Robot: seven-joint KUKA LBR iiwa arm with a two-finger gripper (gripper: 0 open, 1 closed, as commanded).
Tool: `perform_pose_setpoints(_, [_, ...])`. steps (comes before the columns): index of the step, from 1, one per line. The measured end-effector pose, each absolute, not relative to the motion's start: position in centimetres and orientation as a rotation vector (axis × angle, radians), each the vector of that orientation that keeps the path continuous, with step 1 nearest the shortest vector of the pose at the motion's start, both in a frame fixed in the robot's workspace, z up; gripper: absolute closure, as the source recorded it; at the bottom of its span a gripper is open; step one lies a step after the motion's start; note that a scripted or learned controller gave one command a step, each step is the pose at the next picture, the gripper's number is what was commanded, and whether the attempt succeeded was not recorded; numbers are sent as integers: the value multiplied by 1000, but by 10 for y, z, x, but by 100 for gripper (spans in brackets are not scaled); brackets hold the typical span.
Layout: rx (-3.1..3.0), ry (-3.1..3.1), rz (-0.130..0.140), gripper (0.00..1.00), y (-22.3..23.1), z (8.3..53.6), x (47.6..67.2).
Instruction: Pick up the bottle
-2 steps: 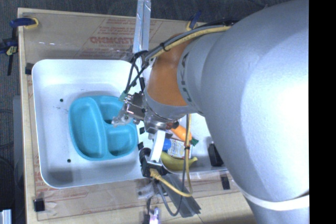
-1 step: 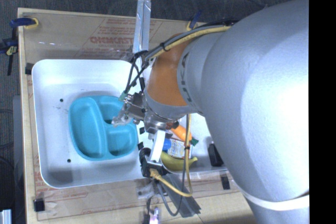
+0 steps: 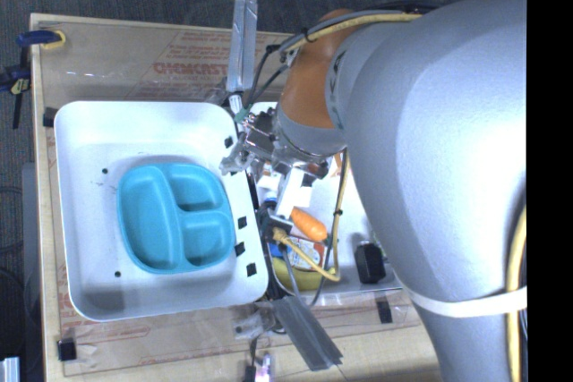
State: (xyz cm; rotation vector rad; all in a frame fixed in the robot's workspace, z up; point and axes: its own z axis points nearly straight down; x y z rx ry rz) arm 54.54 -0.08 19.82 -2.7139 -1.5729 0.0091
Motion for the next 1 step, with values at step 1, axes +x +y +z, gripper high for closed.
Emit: perform_pose_setpoints(1, [-2717, -1569, 7, 0, 6, 198, 569])
